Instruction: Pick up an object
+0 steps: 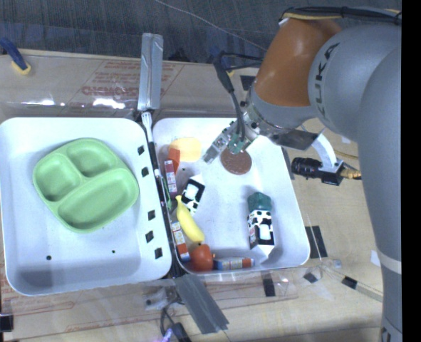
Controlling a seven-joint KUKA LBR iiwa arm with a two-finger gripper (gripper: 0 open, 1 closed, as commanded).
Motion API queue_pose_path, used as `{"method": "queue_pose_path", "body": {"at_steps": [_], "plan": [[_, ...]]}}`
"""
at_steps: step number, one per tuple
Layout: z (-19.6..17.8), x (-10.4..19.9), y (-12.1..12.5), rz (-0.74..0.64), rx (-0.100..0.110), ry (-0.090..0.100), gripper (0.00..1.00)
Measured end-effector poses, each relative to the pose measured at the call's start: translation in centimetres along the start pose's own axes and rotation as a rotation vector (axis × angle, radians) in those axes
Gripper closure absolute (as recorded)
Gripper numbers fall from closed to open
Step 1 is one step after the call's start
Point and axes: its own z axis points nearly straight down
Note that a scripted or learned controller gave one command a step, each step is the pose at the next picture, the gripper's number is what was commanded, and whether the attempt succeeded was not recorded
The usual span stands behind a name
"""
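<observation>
The gripper (pixel 224 147) hangs over the brown cookie (pixel 236 162) in the right bin (pixel 290 191); I cannot tell its state. Nothing is picked up yet.

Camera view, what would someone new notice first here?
The big grey arm with its orange band fills the upper right, its gripper hanging over the right bin near a brown disc. A green divided plate lies in the left bin. A banana lies among clutter along the right bin's left wall.

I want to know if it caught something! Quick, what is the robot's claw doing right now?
Gripper: above the right bin, beside the brown disc; open or shut cannot be told, and nothing is seen held.
</observation>
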Motion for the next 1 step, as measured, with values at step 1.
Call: {"method": "queue_pose_path", "body": {"at_steps": [1], "plan": [[3.41, 1.79, 8.43, 0.104, 0.011, 0.010, 1.00]]}}
